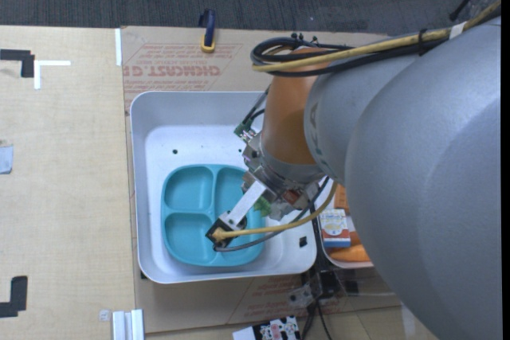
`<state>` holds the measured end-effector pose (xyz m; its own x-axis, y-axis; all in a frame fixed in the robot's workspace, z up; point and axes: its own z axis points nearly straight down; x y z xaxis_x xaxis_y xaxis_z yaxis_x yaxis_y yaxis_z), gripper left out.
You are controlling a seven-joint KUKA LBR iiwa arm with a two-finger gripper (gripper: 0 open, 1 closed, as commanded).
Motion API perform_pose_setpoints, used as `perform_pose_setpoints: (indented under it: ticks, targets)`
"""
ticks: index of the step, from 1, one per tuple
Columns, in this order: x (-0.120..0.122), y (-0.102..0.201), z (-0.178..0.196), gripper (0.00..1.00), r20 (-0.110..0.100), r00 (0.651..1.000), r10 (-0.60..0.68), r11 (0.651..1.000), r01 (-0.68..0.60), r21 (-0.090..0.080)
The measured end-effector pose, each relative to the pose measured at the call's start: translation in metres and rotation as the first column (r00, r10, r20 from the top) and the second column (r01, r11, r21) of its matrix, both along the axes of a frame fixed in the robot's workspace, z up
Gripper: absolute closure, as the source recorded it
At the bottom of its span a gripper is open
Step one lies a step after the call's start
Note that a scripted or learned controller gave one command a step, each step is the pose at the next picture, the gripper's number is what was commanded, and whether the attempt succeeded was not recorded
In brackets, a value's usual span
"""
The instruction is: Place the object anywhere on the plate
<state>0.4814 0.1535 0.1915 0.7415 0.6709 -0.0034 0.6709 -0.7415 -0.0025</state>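
Observation:
A teal plate (191, 211) with three compartments lies in the left white bin (159, 131), toward its front left. My gripper (271, 205) hangs over the plate's right edge, below the orange band of the arm. A small green thing (259, 208) peeks out at the gripper's left side, above the plate's right compartment. Whether it is held I cannot tell, as the wrist hides most of it.
The grey arm covers most of the right bin. A printed carton (335, 225) and an orange thing (353, 255) show at that bin's left side. A blue and yellow clamp (207, 31) sits on the cardboard behind the bins.

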Motion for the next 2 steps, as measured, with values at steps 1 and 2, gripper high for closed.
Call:
perform_pose_setpoints:
  ticks: [1, 2]
  targets:
    - [-0.0029, -0.0256, 0.0208, 1.00, -0.001, 0.910, 0.415, 0.910, -0.415, 0.002]
    - [-0.0029, -0.0256, 0.0209, 0.00, -0.001, 0.909, 0.416, 0.909, -0.416, 0.001]
